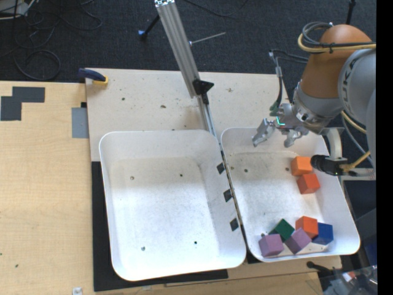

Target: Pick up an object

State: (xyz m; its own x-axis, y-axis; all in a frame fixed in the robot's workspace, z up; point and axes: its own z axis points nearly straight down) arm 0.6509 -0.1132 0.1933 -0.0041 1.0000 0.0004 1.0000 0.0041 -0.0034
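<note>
The gripper [274, 135] is seen above the right bin's [255, 183] far edge, jaws spread wide, nothing held. Two orange blocks [304, 174] are located near the right wall; five coloured blocks [296, 235] are clustered at the near corner.

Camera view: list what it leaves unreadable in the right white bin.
- Green cube: lower part hidden behind the purple cubes.
- Blue cube: left side covered by the neighbouring orange cube.
- End effector: too small to tell what lies between its fingers.
</note>
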